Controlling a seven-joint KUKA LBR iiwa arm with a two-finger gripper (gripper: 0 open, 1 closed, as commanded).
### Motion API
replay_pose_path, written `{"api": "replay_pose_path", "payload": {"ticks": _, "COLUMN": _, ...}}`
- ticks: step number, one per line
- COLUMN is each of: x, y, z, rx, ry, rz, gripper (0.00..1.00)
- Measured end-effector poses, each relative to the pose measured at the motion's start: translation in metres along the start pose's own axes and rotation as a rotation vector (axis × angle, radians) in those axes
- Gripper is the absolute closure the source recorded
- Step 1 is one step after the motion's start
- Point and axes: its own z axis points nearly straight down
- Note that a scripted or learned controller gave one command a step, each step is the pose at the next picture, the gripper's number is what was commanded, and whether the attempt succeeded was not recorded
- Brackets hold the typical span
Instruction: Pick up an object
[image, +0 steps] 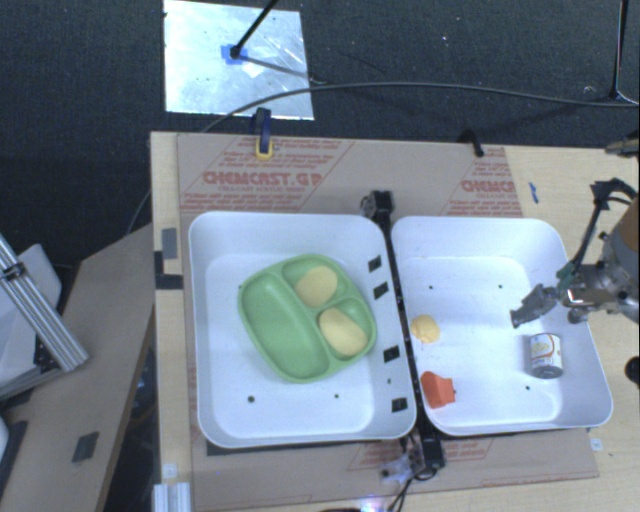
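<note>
On the tabletop (330, 165), covered by a brown printed sheet, two shallow white bins sit side by side, joined along a dark clipped seam. Left bin (225, 260): a green divided plate (270, 335) lies near its centre, turned at an angle; two pale yellow pieces rest in the plate's two smaller compartments, one (318, 285) in the upper, one (343, 331) in the lower, while the large compartment faces the left side. Right bin (480, 245): a small yellow lump (425, 328) lies near the seam, an orange-red piece (438, 389) sits below it toward the near wall, the two close but apart. A small can (545, 355) with a light label lies toward the bin's right side. The tool (530, 308) enters from the right edge, over the right bin, just above and slightly left of the can; its grey tip points left. Nothing is visible between the fingers, and whether they are spread or closed cannot be told at this angle and blur. The can appears apart from the tip, resting on the bin floor. Beyond the tabletop, a shiny square panel (235, 60) lies on dark carpet, and a metal rail (40, 310) crosses the left edge.
</note>
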Motion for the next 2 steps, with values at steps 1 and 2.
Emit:
{"api": "replay_pose_path", "payload": {"ticks": 1, "x": -0.003, "y": 0.004, "z": 0.043, "rx": 0.003, "ry": 0.001, "rz": 0.003, "gripper": 0.0}}
{"api": "replay_pose_path", "payload": {"ticks": 2, "x": 0.001, "y": 0.001, "z": 0.105, "rx": 0.005, "ry": 0.002, "rz": 0.003, "gripper": 0.0}}
